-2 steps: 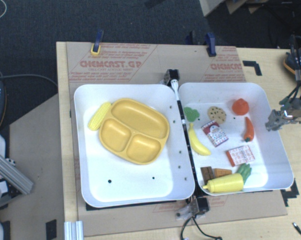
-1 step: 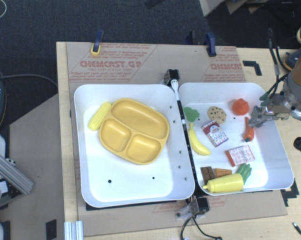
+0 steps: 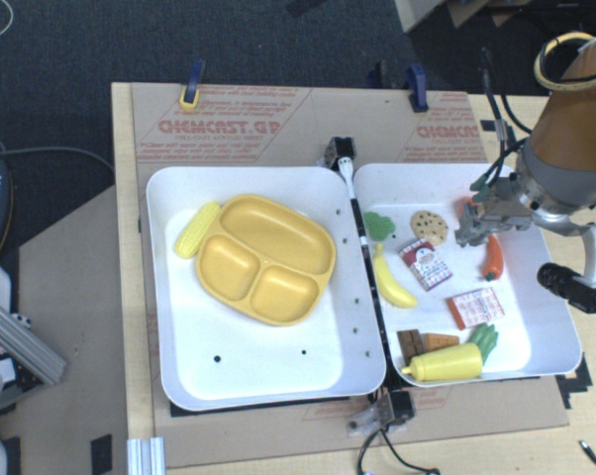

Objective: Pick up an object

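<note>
My gripper (image 3: pixel 479 228) hangs low over the far right part of the right bin (image 3: pixel 560 339), on the grey arm with the orange band (image 3: pixel 573 117). An orange-red carrot-like piece (image 3: pixel 492 258) lies just below and to the right of it; whether they touch is unclear. To the gripper's left lies a chocolate-chip cookie (image 3: pixel 430 227). Further left are a green broccoli piece (image 3: pixel 379 227), a banana (image 3: pixel 392 283) and a small red packet (image 3: pixel 426 264).
A red-and-white packet (image 3: pixel 475 308), a brown bar (image 3: pixel 425 343) and a yellow piece with a green end (image 3: pixel 448 363) lie at the right bin's near side. The left bin (image 3: pixel 169 305) holds a yellow divided plate (image 3: pixel 264 258) and a corn cob (image 3: pixel 197 229).
</note>
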### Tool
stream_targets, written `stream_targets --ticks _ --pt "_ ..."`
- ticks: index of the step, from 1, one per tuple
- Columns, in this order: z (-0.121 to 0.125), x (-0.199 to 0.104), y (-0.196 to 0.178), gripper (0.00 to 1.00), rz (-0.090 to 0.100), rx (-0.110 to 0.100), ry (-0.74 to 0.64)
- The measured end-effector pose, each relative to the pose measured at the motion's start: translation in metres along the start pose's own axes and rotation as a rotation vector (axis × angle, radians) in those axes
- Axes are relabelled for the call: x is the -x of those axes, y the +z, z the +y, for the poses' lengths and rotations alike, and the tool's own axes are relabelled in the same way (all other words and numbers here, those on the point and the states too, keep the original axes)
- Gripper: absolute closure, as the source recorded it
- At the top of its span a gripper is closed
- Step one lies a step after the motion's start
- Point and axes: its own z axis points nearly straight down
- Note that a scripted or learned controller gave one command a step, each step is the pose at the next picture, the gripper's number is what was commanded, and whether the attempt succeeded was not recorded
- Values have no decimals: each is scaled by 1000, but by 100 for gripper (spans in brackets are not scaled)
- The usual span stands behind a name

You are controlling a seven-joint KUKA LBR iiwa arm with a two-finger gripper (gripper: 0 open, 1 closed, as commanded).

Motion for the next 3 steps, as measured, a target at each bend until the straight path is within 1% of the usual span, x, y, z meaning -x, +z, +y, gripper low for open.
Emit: stream_targets --ticks 1,2,3 --pt "5 -61 -4 100 0 2 -1" --pt "13 -114 -12 100 -1 4 -1" --pt "28 -173 3 100 -1 4 -1"
